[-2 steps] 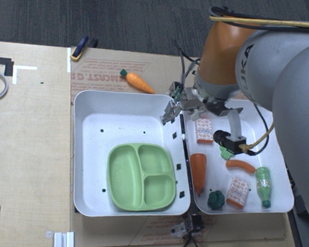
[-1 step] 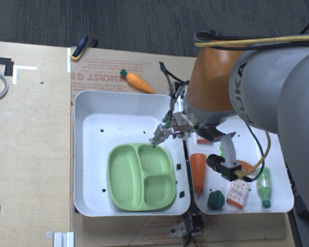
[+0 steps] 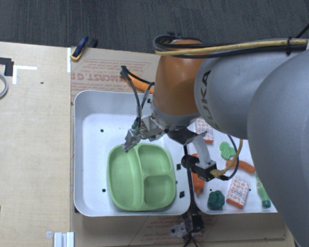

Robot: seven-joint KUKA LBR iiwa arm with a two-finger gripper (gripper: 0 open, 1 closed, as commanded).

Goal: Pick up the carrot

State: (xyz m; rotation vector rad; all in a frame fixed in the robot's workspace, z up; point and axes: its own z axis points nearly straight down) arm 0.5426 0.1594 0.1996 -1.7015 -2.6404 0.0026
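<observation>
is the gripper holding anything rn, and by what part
Cannot be told. The gripper sits at the upper left rim of the green divided plate in the left bin. An orange piece, likely the carrot, lies apart by the divider between the bins.

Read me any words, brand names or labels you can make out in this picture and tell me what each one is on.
"KUKA", in part: dark letters down the grey arm, curving out of sight.
Red print on the cardboard behind the left bin: upside down, letters like "GREAT" show, not surely readable.
Red print on the small boxes in the right bin: too small to read.
Red print on the cardboard at the front: too blurred to read.
</observation>
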